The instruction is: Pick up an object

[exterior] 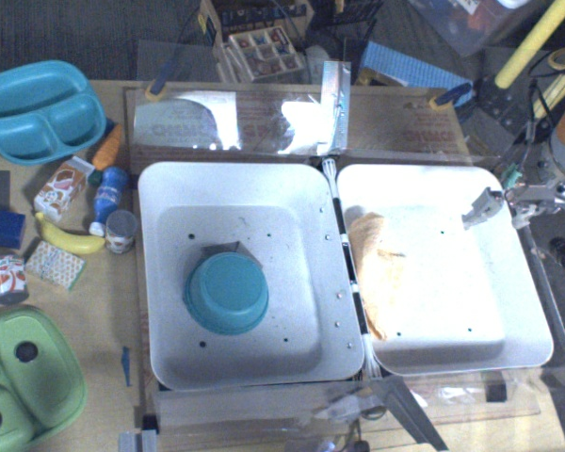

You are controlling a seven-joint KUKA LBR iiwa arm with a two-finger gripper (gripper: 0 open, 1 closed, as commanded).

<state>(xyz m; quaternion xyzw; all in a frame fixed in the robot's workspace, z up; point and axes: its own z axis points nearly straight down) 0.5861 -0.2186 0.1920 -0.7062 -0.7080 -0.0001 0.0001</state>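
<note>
Two shallow white bins sit side by side on the counter (94,295), both smooth moulded plastic with rounded corners. The left bin (160,205) holds a teal bowl (228,293), round, matte, turned upside down on the bin floor. The right bin (527,337) holds a tan cloth (374,271), soft and crumpled, stretched in a long strip against the bin's left wall.

The gripper (482,207) hangs over the right bin's upper right corner, a pale grey metal piece at the end of dark linkage coming in from the right edge. Whether it is spread or pressed together cannot be told from this angle; nothing shows between its tips.

The cloth lies well to the gripper's left and somewhat nearer the camera, apart from it. The bowl is farther left still, across the divide between the bins.

Loose on the counter, far left of the gripper: a yellow banana (69,237), a blue bottle (107,196), a small tin can (121,230), a teal divided tray (40,111).
</note>
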